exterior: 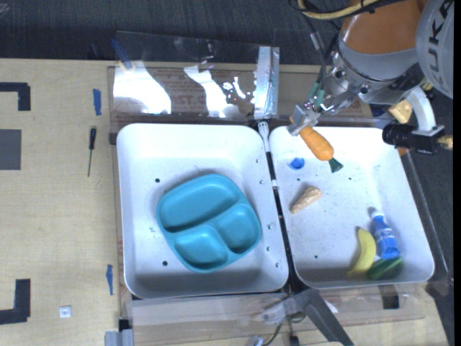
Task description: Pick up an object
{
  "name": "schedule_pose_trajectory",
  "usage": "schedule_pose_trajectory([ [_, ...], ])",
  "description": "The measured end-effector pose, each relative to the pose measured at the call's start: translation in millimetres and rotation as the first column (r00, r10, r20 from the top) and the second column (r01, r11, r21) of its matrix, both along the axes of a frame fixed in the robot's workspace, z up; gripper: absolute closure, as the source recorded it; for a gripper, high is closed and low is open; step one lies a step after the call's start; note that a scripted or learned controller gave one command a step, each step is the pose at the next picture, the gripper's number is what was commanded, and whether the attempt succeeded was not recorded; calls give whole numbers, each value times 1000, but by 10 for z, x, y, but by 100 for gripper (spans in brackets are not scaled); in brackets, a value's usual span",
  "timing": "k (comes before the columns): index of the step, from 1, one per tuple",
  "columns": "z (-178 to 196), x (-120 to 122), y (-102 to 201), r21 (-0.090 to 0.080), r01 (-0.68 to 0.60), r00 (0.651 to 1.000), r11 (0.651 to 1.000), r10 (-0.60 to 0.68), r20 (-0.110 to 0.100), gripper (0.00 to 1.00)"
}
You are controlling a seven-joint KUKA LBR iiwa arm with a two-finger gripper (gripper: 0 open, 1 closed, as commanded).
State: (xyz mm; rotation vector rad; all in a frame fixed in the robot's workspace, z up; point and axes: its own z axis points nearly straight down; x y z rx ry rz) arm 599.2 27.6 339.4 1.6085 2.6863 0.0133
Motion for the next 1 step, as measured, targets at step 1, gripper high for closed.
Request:
schedule_pose_trajectory([
  [1, -974, -617, -72, -2, -12, 1000, 1000, 12, -18, 100],
])
